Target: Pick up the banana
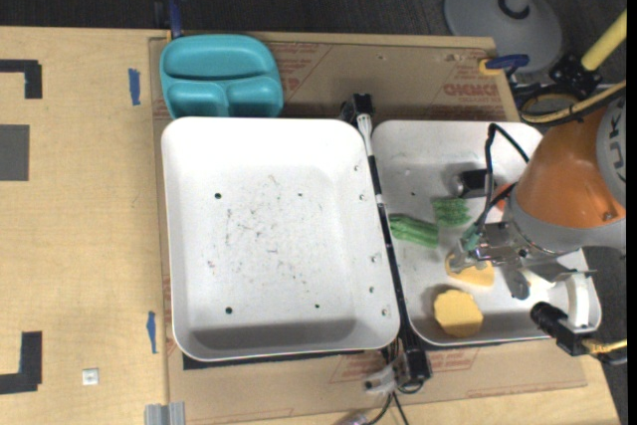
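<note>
- You see the arm (572, 184) cut off by the right edge.
- Its wrist covers much of the right bin (418, 149), so you can't make out the fingers.
- The pale yellow piece (480, 278) under the wrist is mostly hidden; its shape is unclear.

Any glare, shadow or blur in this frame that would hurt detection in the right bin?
Camera view: lighting is even and mostly sharp; the right bin reads bright white with mild washout, so pale items lose contrast. The arm shades and covers the bin's right part, and the gripper area is cluttered and slightly soft. The yellow sponge-like block and green item stay distinct.
</note>
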You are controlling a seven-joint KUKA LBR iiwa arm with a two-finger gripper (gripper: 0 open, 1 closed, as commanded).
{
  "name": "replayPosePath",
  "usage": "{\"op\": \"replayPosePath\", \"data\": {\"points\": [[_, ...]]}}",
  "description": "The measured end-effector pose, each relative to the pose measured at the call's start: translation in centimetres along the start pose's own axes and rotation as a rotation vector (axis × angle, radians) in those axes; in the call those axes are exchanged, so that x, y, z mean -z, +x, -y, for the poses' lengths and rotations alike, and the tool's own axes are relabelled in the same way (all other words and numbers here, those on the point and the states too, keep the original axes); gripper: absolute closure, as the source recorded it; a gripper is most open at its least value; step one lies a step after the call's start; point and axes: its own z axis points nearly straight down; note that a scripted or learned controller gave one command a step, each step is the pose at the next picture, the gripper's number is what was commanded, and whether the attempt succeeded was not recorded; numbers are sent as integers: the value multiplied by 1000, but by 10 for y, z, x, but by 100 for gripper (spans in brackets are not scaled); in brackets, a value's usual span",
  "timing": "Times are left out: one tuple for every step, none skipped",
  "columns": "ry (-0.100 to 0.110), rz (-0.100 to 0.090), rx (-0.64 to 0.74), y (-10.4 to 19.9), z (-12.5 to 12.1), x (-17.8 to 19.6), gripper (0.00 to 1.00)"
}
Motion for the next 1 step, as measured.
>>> {"op": "replayPosePath", "data": {"points": [[-2, 1, 0, 0, -1, 10, 100]]}}
